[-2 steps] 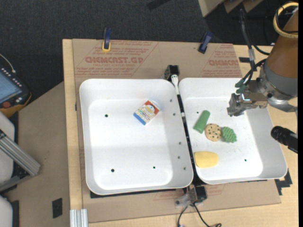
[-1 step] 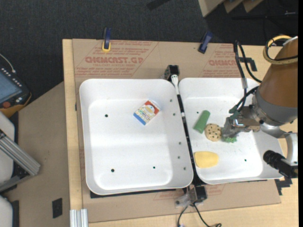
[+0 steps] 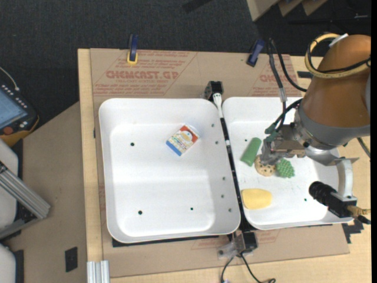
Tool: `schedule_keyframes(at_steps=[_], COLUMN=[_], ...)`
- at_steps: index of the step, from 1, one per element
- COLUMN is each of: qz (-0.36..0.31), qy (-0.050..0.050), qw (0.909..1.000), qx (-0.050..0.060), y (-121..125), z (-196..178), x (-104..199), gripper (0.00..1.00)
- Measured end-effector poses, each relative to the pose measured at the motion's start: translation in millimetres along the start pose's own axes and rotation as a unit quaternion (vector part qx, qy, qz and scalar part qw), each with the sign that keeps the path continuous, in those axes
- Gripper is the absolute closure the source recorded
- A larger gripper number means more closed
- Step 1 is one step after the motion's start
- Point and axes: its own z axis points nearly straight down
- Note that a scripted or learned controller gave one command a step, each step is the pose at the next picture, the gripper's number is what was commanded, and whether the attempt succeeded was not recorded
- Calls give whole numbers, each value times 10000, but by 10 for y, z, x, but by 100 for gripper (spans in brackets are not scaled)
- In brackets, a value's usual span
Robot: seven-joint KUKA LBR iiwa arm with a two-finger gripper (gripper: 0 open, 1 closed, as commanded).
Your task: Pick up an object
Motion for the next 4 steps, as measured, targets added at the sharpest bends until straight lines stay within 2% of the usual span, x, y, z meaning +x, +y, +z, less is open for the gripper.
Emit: schedule_keyframes(at_steps=[1, 2, 3, 4], qz=[0, 16, 10, 13], qy=[1, 0, 3, 1], qw=[10000, 10000, 10000, 10000], qx=[0, 5, -2, 47], y=[317, 512, 372, 7], z=[-72, -244, -984, -696], x=[449, 592, 1120, 1408], gripper=[100, 100, 100, 100])
